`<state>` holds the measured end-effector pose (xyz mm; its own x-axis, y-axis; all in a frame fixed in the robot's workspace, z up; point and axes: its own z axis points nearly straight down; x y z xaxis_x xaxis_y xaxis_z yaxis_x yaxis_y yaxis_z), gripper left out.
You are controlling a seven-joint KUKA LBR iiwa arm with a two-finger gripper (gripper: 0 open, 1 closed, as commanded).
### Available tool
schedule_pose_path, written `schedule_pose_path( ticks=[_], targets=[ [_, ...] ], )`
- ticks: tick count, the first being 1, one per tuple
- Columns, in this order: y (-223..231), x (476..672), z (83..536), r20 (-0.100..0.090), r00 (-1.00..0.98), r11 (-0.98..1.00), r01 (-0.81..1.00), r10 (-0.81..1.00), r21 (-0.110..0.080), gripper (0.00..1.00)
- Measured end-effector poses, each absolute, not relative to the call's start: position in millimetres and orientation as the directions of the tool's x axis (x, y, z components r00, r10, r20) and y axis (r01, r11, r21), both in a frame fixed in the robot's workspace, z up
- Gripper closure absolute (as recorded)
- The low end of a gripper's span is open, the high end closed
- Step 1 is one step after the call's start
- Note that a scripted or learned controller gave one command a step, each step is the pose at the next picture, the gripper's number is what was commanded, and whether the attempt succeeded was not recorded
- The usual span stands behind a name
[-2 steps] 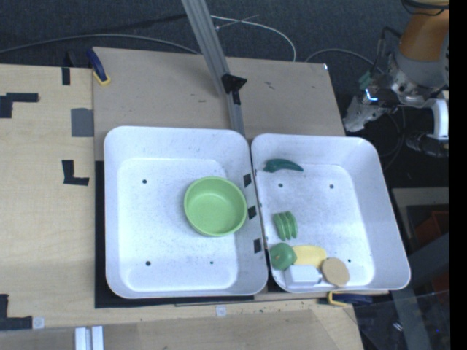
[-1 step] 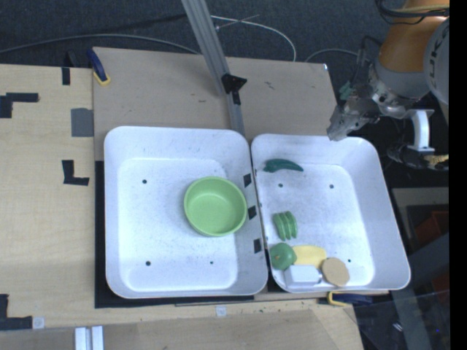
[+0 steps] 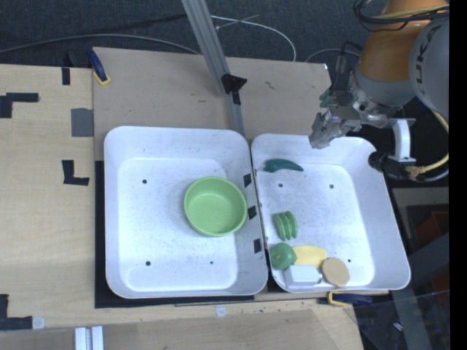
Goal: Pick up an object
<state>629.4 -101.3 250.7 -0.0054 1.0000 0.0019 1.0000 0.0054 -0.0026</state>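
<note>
My gripper (image 3: 322, 138) hangs over the far rim of the right bin (image 3: 379, 195), above its back edge. A dark green pepper-like piece (image 3: 282, 166) lies in that bin's far left corner, left of and below the gripper. A ribbed green toy (image 3: 285, 224) lies mid-left in the same bin. At the near edge sit a round green piece (image 3: 282, 255), a yellow piece (image 3: 309, 254), a white block (image 3: 303, 274) and a tan disc (image 3: 336, 271). A light green bowl (image 3: 214, 206) stands in the left bin (image 3: 124, 195).
A slanted metal pole (image 3: 208, 39) with a black clamp (image 3: 233, 84) rises behind the seam between the bins. Cables (image 3: 248, 31) run along the dark floor at the back. Brown board (image 3: 160, 86) lies behind the left bin.
</note>
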Motion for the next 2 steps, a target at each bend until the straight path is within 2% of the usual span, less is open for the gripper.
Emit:
schedule_pose_path(
  ticks=[2],
  targets=[
    [9, 588.6, 249, 0.002, -0.007, 0.007, 1.000, 1.000, -0.004, 1.00]
  ],
)
